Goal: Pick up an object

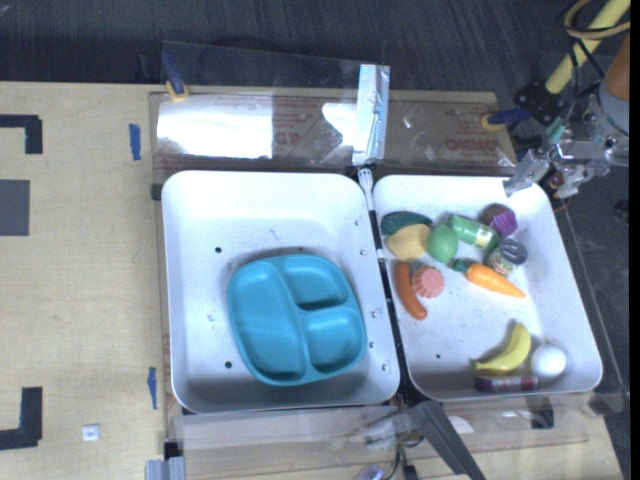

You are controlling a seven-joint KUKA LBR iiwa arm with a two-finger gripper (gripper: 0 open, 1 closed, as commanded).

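I cannot tell how the jaws stand; the metal two-finger gripper point(548, 173) hangs at the far right corner of the right-hand shallow white bin point(578, 298), above its rim, with nothing visibly in it. The toys crowd below: a purple onion-shaped toy point(499, 218) nearest, then a green plastic cylinder point(472, 231). I'd skip the cluster and go for the yellow toy banana point(508, 349), lying apart except for the white ball point(549, 360) beside it.

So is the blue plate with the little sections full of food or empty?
Empty. The blue divided plastic plate lies flat in the left white bin, and all its sections show bare blue. The toy food sits in the right white bin.
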